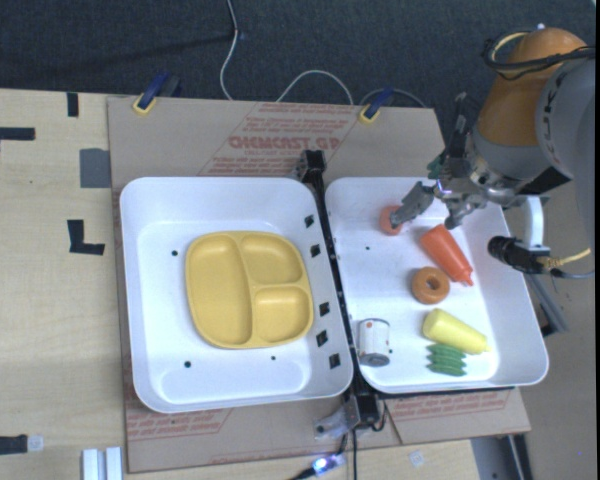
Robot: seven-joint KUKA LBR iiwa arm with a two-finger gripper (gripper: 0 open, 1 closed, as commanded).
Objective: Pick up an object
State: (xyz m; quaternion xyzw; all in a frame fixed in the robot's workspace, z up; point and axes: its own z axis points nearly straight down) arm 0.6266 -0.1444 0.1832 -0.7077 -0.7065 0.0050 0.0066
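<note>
cardboard sheet (pixel 270 140) | 2 clamps (pixel 152 92) on its far edge | white cable (pixel 315 76) between them

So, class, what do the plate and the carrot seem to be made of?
Plate: likely hard plastic; one even yellow, faint sheen, moulded compartments. Carrot: probably toy plastic; smooth, uniform orange-red, though it could be rubber.

Arm (pixel 583 108): grey casing, smooth rounded links. Orange band (pixel 515 103) above wrist: domed, glossy, w/ a pale highlight on top. Thin dark cable (pixel 525 56) loops across the band's upper part. Wrist section (pixel 480 173): mixed grey and black metal parts, approx. cylindrical; small fittings too blurred to read. Gripper (pixel 430 211): compact grey body w/ two slim dark-grey fingers (pixel 412 206), narrow at the tips.
</note>
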